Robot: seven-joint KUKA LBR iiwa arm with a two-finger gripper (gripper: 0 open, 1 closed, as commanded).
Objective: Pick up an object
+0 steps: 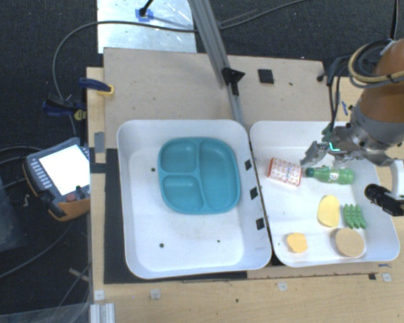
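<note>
1. Where the arm reaches in from the right, its pincer hangs over the right bin, near the far part of this bin; whether the pincer is released or clenched, I cannot tell.
2. The left bin lies well to the left of the pincer and touches the right bin along one side.
3. A teal divided plate rests in the left bin, well apart from the pincer, to its left.
4. The green bottle lies on its side just beside the pincer, on the near side and a little to the right; its cap end points towards the pincer. I cannot tell if they touch.
5. A red and white packet lies flat near the pincer, to its left and slightly nearer to the camera.
6. A yellow piece lies further towards the near edge than the bottle, apart from the pincer.
7. A round tan piece lies well apart from the pincer, close to the near right corner of the bin.
8. A green ridged piece lies just to the right of the yellow piece.
9. A small orange-yellow piece lies well apart from the pincer, by the near wall of the right bin.
</note>
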